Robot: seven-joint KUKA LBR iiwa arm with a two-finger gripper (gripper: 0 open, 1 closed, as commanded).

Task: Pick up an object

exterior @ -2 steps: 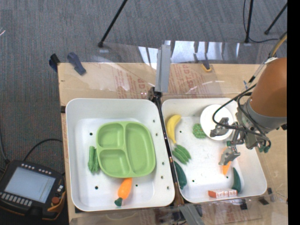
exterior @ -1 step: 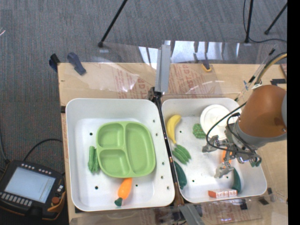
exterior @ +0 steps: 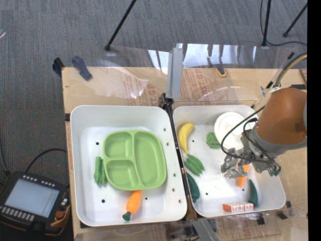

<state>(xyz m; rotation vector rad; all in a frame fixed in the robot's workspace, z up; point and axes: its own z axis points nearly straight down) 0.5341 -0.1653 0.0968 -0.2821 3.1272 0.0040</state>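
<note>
Two white bins (exterior: 75,134) sit on a taped wooden bench (exterior: 115,84) over grey carpet (exterior: 50,24); the fingers' (exterior: 239,170) state is unclear.

The arm (exterior: 281,122) reaches in from the right, its orange band facing the camera and the wrist pointing down. The gripper (exterior: 239,170) hangs low beneath it, its metal fingers splayed outward.

Bright, even overhead light, glare on the clear plastic sheet (exterior: 210,59), soft shadows, slightly soft focus.
</note>
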